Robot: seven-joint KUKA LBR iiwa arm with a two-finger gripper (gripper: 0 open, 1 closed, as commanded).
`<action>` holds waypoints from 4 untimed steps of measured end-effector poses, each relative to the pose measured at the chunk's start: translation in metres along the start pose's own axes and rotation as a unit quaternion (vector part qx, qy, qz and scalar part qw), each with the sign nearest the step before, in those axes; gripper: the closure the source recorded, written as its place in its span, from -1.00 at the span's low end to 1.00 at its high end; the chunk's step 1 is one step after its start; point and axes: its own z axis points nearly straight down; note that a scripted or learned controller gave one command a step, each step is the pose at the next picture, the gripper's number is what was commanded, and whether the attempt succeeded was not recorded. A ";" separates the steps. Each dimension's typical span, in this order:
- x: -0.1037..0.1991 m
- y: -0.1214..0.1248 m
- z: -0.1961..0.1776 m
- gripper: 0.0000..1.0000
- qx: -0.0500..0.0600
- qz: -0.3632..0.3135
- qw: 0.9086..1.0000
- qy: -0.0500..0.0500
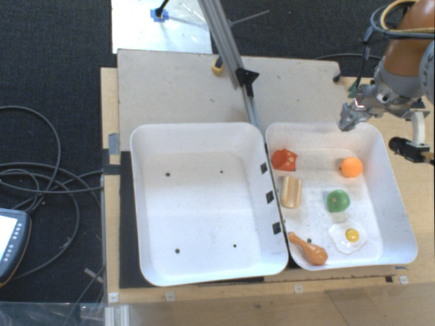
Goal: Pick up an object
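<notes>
The right bin holds several toy foods. An orange ball lies near its far right side. A red piece sits at the far left, with a tan bread-like piece just in front of it. A green round piece rests mid-bin. A fried egg and an orange drumstick lie near the front. My gripper hangs over the bin's far rim, above and behind the orange ball, with nothing visible in it.
The left bin stands beside the right one, sharing a middle wall. A slanted metal pole crosses the board behind the bins. Cables and a pendant lie on the dark floor to the left.
</notes>
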 end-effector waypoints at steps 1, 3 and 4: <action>-0.005 -0.007 -0.058 1.00 0.000 0.001 1.000 0.000; 0.042 -0.015 -0.078 1.00 0.003 -0.004 1.000 0.002; 0.094 -0.027 -0.062 1.00 0.004 -0.004 1.000 0.002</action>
